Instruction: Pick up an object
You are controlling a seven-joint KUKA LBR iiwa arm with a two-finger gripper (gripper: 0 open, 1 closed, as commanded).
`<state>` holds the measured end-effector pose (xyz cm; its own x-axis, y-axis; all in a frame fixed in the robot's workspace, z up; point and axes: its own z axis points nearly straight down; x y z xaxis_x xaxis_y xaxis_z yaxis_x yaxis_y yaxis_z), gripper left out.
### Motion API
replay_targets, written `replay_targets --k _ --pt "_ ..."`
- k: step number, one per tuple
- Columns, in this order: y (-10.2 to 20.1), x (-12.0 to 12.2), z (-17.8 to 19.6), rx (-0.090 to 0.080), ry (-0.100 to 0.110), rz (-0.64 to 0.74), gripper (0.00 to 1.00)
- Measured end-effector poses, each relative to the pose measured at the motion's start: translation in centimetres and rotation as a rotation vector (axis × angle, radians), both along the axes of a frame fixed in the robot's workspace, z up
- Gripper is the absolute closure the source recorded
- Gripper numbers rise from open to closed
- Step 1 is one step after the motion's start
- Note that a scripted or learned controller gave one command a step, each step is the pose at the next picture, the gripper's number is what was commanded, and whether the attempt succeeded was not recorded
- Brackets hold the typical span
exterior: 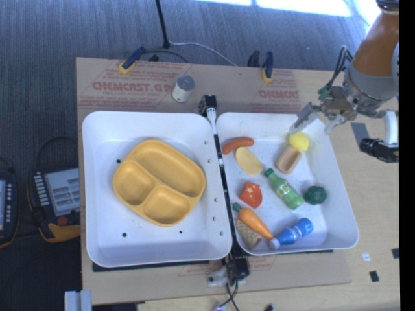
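The right bin (340,193) holds several toy items: a red sausage (237,144), a pale yellow slice (248,161), a yellow ball (299,141) resting on a tan cylinder (287,161), a red fruit (251,195), a green bottle (284,189), a dark green lump (316,194), a carrot (254,222) and a blue bottle (294,232). My gripper (316,123) hangs over the bin's far right corner, just above and right of the yellow ball. Its fingers are spread open, with nothing between them.
The left bin (97,173) carries a yellow divided plate (159,182). A small silver cap (183,88) and two clamps (132,59) sit on the board behind the bins. A cable (214,125) runs along the ridge between the bins.
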<state>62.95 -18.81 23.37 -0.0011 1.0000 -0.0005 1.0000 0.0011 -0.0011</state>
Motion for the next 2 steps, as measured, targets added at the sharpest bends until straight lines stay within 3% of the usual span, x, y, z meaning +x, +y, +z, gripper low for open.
replay_targets --k 1,2 --pt "3.2 -0.8 -13.1 -0.003 -0.009 0.001 0.0" --pt "1.9 -8.5 -13.3 -0.016 -0.029 -0.003 0.0"
